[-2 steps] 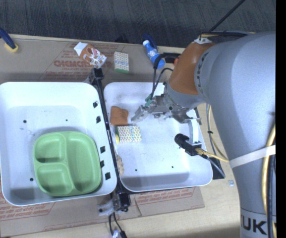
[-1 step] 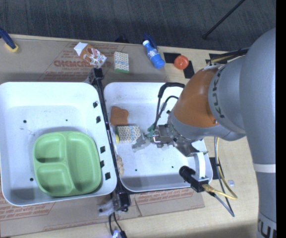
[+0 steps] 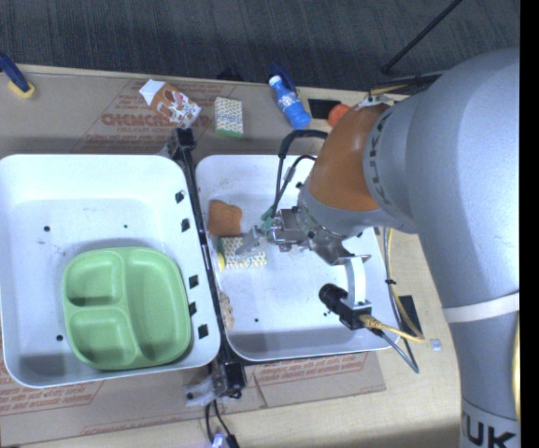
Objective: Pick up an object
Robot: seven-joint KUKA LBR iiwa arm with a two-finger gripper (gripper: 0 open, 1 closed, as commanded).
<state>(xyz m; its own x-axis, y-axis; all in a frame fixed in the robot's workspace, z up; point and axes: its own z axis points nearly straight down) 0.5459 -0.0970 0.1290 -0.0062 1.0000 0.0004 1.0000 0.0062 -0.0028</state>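
The right bin (image 3: 278,339) holds a brown, bread-like lump (image 3: 224,217) near its left wall. Just below the lump lies a small flat piece with a green and white pattern (image 3: 244,253). My gripper (image 3: 267,234) reaches in from the right and hangs low over the bin. Its tip is right of the brown lump and just above the right end of the patterned piece. I see nothing held in it. The grey arm with its orange band (image 3: 344,166) covers the right part of this bin.
A green divided plate (image 3: 124,304) lies in the left bin (image 3: 26,185). Behind the bins, on the cardboard, are a snack packet (image 3: 169,104), a small patterned box (image 3: 229,117) and a blue clamp (image 3: 290,101). Another blue clip (image 3: 12,73) sits at the far left.
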